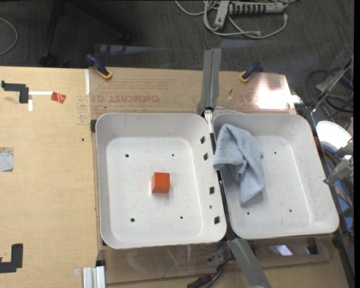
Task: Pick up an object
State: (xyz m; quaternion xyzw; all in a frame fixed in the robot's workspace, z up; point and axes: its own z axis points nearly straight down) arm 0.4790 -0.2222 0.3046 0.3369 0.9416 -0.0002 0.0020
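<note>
A small orange-red cube sits flat on the floor of the left white bin, a little below its middle, with bare floor all around it. A crumpled blue-grey cloth lies in the right white bin. It is bunched against that bin's left wall and trails toward the middle.
A cardboard sheet lies behind the bins, held by two clamps. A grey metal bar runs down to the gap between the bins. A wooden benchtop spreads to the left. Cables lie on the dark floor beyond.
</note>
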